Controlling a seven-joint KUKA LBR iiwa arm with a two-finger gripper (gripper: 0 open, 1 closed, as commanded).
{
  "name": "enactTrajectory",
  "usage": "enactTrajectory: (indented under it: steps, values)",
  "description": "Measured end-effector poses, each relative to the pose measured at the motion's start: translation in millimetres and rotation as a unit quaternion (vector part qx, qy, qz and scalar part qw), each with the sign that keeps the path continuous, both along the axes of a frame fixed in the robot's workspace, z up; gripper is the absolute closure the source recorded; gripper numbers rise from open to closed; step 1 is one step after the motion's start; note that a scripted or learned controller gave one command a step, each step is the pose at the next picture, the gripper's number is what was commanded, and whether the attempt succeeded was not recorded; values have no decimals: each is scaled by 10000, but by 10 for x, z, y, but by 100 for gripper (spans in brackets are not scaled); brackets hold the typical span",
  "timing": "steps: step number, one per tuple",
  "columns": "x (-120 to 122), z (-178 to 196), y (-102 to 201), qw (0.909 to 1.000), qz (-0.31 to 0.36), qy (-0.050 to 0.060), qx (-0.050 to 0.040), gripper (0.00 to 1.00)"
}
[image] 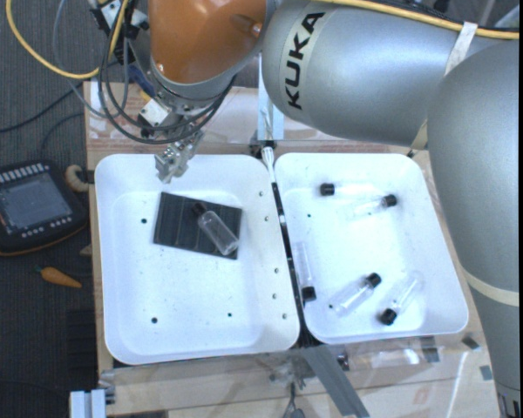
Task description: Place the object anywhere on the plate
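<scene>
Clear vial (pixel 216 231) on dark plate (pixel 181 220), end effector (pixel 174 161) at bin's (pixel 122 338) far rim

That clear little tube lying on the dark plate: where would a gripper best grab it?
Probably across the middle of the clear vial, coming straight down from above. It lies flat on the dark plate, slanted, so the fingers should straddle its narrow width, turned square to its length.

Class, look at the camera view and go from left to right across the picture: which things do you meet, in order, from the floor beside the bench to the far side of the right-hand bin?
Black handheld control pendant → dark square plate → clear vial on the plate → vial along the right bin's left wall → black-capped vial → black-capped vial near the front right corner.
</scene>
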State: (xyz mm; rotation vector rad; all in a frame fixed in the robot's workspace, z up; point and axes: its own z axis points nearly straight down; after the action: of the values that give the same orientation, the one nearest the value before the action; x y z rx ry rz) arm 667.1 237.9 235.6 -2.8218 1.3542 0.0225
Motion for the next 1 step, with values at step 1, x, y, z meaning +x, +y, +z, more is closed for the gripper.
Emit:
enactTrajectory:
  steps: [1]
  values:
    - [-2, 82, 19, 10000, -19, 18, 44, 100]
